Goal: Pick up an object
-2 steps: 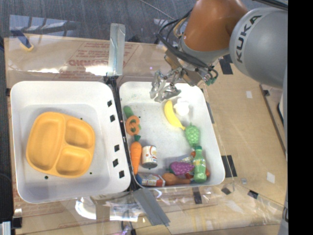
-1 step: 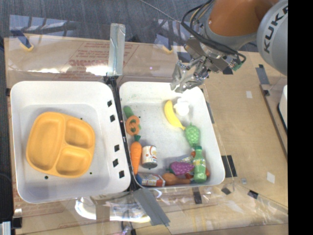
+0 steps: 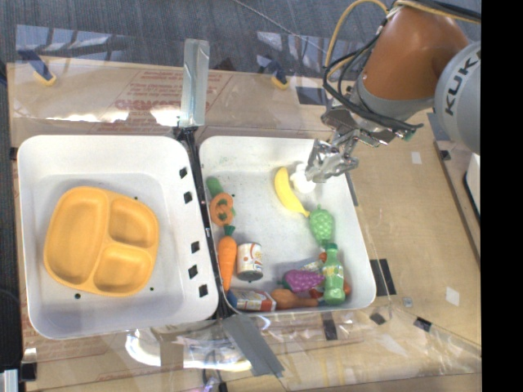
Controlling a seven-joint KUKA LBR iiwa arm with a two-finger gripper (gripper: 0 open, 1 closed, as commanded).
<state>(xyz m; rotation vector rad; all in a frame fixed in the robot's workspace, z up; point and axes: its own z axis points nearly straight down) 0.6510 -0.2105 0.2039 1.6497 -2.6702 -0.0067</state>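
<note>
The banana [image 3: 286,193] is lying in the right bin [image 3: 245,149], near its far right corner, just beside the gripper [image 3: 324,168]. The gripper is hanging over it; whether it is spread or pinched, I cannot tell. A carrot [image 3: 227,258] and a can [image 3: 249,261] are lying nearer the bin's front.

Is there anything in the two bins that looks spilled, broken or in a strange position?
Nothing stands out. The yellow tray lies flat in the left bin. The toy foods, such as the banana, carrot and can, lie loose in the right bin, none over the rim. The gripper is above the banana.
</note>
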